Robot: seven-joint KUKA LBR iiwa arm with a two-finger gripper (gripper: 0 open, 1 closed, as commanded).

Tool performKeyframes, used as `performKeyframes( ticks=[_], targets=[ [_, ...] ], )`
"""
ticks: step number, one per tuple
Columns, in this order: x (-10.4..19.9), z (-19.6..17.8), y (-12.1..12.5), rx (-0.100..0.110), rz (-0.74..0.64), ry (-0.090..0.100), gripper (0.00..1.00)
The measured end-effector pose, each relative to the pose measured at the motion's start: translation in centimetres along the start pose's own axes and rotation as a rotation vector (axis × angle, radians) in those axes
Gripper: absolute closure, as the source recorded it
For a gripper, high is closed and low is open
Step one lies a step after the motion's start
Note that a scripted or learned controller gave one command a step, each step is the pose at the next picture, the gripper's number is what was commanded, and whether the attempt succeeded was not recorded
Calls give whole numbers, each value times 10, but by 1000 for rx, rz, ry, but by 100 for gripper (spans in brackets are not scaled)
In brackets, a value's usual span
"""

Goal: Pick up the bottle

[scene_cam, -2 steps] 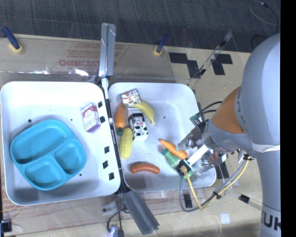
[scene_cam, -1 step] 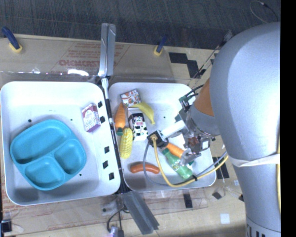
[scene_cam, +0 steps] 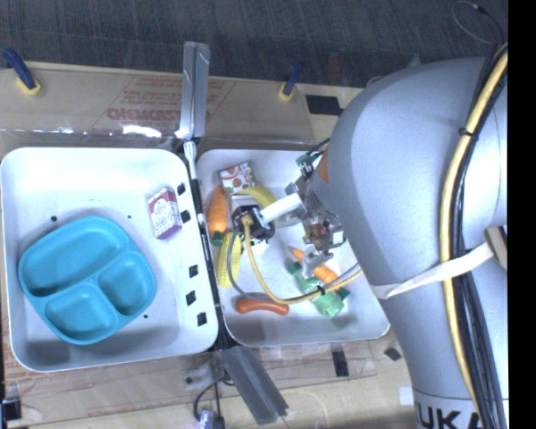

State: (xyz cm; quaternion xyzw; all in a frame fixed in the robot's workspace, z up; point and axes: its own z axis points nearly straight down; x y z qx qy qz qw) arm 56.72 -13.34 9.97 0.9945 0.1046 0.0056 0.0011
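A green bottle [scene_cam: 322,300] lies near the front right corner of the right bin [scene_cam: 290,331], with an orange piece [scene_cam: 327,276] against its upper end. My gripper [scene_cam: 315,248] hangs just above and behind the bottle, under the big grey arm that hides the bin's right side. Whether it touches the bottle cannot be made out. A black fitting [scene_cam: 250,222] with a looping yellow cable sits to the gripper's left.
The right bin also holds a juice carton [scene_cam: 237,178], a banana [scene_cam: 261,195], a carrot [scene_cam: 216,213] and a sausage [scene_cam: 261,307]. The left bin [scene_cam: 36,168] holds a blue divided plate [scene_cam: 85,278] and a small purple box [scene_cam: 163,213].
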Motion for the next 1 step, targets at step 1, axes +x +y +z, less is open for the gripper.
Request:
performKeyframes(
  ticks=[1],
  targets=[
    [-73,-30,28,10,-48,-14,0]
  ],
)
